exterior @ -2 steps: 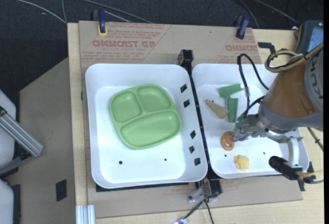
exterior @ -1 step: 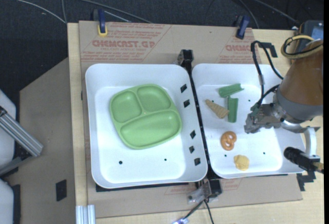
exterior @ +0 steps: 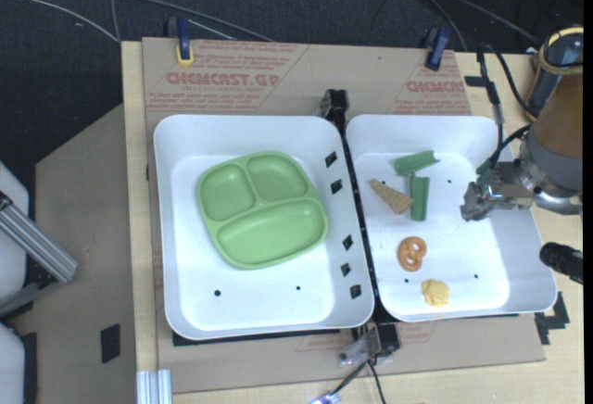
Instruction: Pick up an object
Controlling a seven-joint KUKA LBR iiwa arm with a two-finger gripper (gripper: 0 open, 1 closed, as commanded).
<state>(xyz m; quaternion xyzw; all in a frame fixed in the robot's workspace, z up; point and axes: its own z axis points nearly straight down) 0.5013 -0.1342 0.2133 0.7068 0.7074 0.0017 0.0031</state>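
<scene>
Green divided plate (exterior: 263,208) occupies the left bin (exterior: 176,235). Right of it, the right bin (exterior: 491,263) holds two green sticks (exterior: 417,178), a cone (exterior: 393,196), a pretzel (exterior: 412,252) and a yellow piece (exterior: 435,292). Gripper (exterior: 482,200) hovers right of the sticks, holding nothing; finger state: cannot tell. Loose spacing probably eases single-item grasping

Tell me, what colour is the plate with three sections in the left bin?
Light green plate, seen in the camera view.
</scene>
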